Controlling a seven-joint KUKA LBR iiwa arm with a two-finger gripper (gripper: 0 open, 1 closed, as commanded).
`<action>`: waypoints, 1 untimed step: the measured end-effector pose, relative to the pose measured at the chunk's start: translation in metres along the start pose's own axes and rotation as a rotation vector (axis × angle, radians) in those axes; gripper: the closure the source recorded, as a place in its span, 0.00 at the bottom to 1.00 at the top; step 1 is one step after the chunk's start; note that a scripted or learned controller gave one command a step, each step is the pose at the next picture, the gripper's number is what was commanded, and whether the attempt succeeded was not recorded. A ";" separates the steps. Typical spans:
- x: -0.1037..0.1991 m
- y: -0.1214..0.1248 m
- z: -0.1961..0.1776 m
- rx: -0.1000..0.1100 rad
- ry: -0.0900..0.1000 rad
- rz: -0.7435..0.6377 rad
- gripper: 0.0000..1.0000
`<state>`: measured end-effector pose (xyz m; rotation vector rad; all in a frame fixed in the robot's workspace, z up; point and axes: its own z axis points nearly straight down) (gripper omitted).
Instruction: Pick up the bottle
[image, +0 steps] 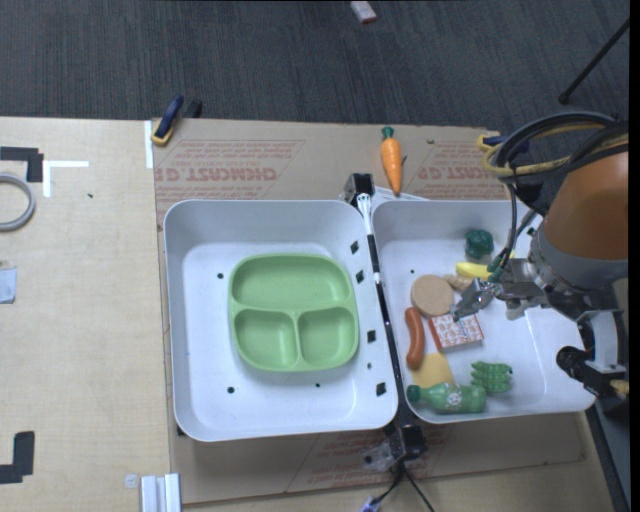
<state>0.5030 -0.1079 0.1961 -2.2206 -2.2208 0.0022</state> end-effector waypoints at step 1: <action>0.000 0.000 -0.009 0.000 -0.001 0.001 1.00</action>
